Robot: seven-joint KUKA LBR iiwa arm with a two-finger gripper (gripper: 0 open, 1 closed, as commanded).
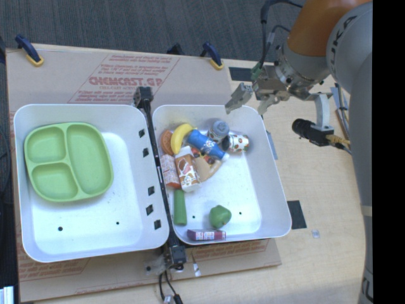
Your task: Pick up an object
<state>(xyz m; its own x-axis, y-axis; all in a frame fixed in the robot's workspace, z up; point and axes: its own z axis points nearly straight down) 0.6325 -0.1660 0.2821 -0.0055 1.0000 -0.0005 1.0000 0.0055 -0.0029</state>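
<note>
Several small objects, a banana (181,133) and blue bottle (205,140) among them, lie heaped at the far end of the right bin (273,195), just below the empty, wide-spread gripper (248,101) hovering over that bin's rim, seemingly poised to descend.

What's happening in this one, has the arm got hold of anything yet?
Not yet. The gripper hangs above the far right corner of the right bin, its fingers spread, nothing between them. The pile sits untouched below: a banana, a blue bottle, snack packets, a green cucumber, a green pepper and a small tube at the near wall. The left bin holds a green divided plate.
</note>
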